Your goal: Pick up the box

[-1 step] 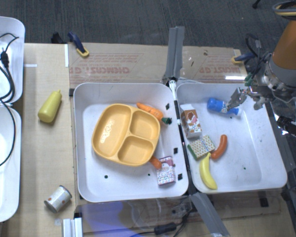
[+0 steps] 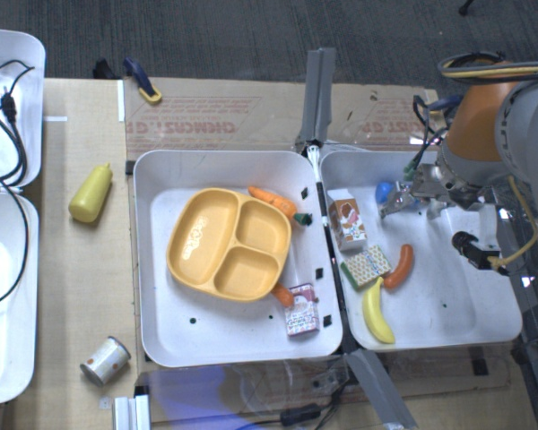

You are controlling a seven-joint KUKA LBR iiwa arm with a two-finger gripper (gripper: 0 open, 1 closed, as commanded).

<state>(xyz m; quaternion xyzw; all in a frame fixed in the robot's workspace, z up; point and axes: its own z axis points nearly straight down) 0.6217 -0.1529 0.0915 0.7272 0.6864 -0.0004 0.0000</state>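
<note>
Three small boxes are in view. A white and brown carton (image 2: 347, 222) lies at the left side of the right bin (image 2: 448, 316). A green patterned box (image 2: 367, 265) lies just below it, tilted. A pink and white box (image 2: 301, 310) rests in the left bin (image 2: 157, 240) near its lower right corner. My gripper (image 2: 403, 202) hangs over the upper part of the right bin, right of the carton and apart from it, beside a blue object (image 2: 385, 190). Nothing is seen held in it.
A sausage (image 2: 399, 267) and a banana (image 2: 377, 310) lie by the green box. The left bin holds a yellow divided plate (image 2: 231, 243), a carrot (image 2: 273, 202) and a carrot piece (image 2: 282, 296). A yellow bottle (image 2: 91, 193) and a can (image 2: 105, 359) lie on the bench at left.
</note>
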